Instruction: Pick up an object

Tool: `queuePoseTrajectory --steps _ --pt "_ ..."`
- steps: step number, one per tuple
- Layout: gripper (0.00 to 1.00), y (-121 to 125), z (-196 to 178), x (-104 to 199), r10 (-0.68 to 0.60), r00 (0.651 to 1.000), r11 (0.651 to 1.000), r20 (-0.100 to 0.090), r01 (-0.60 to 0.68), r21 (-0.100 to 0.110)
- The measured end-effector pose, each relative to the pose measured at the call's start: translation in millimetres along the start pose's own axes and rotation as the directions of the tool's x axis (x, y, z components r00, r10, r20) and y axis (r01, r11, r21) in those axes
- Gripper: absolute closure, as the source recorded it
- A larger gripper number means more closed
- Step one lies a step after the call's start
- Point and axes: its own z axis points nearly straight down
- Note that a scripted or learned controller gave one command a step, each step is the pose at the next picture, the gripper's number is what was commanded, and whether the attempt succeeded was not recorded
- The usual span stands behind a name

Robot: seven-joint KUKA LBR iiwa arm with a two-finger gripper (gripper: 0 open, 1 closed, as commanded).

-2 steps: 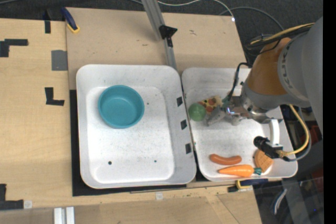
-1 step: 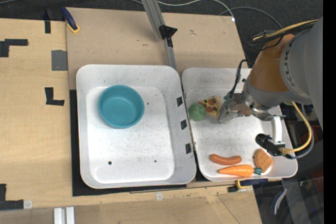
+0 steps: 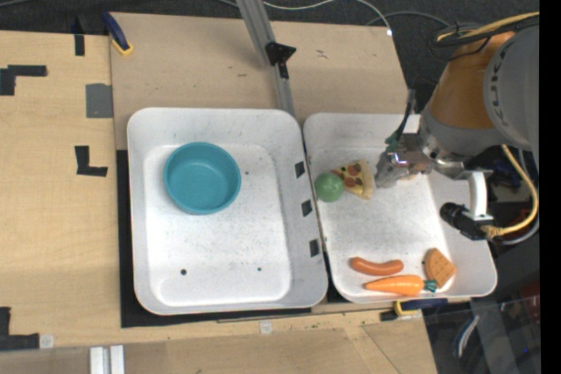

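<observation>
Bench (image 3: 219, 57): tan board carrying two shallow white bins side by side, with cables trailing over the dark floor behind.
Left bin (image 3: 149, 267): holds one teal bowl (image 3: 202, 178), upright, toward its upper left; a few dark specks lie on the floor of the bin.
Right bin (image 3: 386, 223): holds all the small toy food, in two loose groups well apart.
Arm (image 3: 491, 92): reaches in from the right, wrist low over the upper part of the right bin.
Gripper (image 3: 392, 169): sits just right of the pizza slice; I cannot tell how far the pincer is spread, and nothing is visibly held in it.
Carrot (image 3: 396, 284): orange, lying flat near the front wall, a sausage (image 3: 377, 265) just behind it and a cracker (image 3: 439, 267) at its right end.
Pizza slice (image 3: 357, 179): likeliest target, lying near the bin's left wall with a green ball (image 3: 330, 187) touching its left side.
Handling: the slice is probably light, stiff plastic, thin and a little slick; pinching across its narrow width should suit best. The ball would likely roll away if nudged.
</observation>
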Motion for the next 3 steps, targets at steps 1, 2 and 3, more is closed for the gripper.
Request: queuePoseTrajectory --steps 1,2,3 --pt "1.00 8 -60 4 -0.001 1.000 1.000 0.001 0.001 -0.002" --pt "1.00 10 -113 4 0.000 1.000 1.000 0.001 0.000 -0.002" --pt "1.00 5 -100 48 -0.003 1.000 1.000 -0.001 0.003 0.005"
